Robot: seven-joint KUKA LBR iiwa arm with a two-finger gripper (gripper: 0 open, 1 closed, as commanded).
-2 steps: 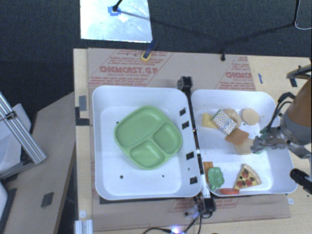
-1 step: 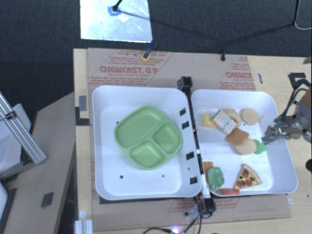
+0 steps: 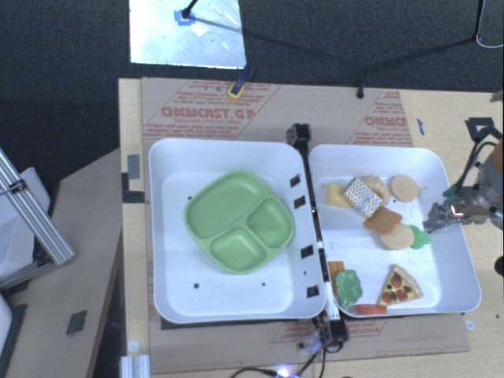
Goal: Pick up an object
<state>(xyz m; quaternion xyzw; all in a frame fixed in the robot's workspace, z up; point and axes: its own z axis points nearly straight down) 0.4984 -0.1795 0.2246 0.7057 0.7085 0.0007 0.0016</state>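
The gripper [image 3: 438,215] hovers at the right bin's [image 3: 455,268] right edge, its opening impossible to tell; the green food piece [image 3: 420,238] lies just below-left, nearest.

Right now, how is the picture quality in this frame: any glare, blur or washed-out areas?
Camera view: a shiny metal sheet at top glares bright; both white bins, left and right, are near overexposed; the toy foods look soft, like the pizza slice; the gripper at right is slightly blurred.
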